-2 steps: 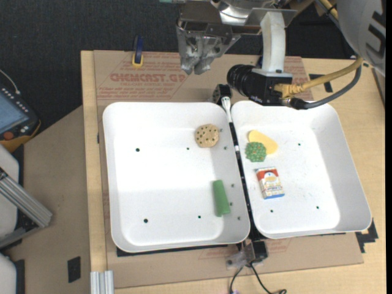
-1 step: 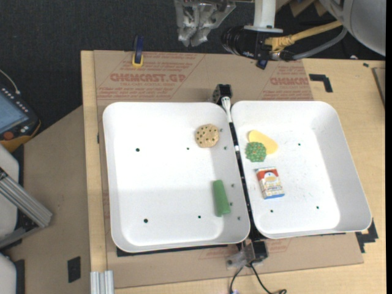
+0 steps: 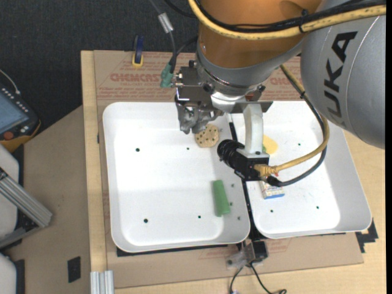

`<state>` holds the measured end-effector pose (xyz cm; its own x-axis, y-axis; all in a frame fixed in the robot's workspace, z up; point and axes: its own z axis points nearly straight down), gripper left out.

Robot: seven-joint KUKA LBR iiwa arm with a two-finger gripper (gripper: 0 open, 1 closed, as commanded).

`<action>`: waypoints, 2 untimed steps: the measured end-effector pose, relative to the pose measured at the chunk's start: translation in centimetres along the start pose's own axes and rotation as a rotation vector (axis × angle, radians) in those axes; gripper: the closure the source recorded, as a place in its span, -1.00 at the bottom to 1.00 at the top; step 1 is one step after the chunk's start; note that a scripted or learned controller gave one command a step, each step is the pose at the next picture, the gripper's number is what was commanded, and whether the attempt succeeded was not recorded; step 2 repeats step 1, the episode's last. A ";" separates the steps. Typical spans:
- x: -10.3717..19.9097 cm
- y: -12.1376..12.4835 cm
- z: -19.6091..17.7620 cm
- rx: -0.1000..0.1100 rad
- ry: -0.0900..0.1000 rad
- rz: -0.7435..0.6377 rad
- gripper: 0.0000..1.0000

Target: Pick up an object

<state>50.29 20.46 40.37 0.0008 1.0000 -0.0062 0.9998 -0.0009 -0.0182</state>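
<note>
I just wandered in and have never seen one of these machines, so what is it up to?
A grey and orange robot arm is reaching over two white bins to pick something up. Its pincer hangs low in the left bin, right beside a small tan perforated block. A green stick lies nearer the front. A yellow piece and a small box sit in the right bin.

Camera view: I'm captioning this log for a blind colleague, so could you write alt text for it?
A grey and orange robot arm reaches from the right, its end effector low over the back of the left bin, next to a tan perforated block. A green block lies nearer the front; the right bin holds a yellow piece and a small box.
</note>
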 end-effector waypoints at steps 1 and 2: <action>-1.7 -1.8 -14.0 -0.035 0.013 -0.001 1.00; -1.7 -1.8 -14.0 -0.035 0.013 -0.001 1.00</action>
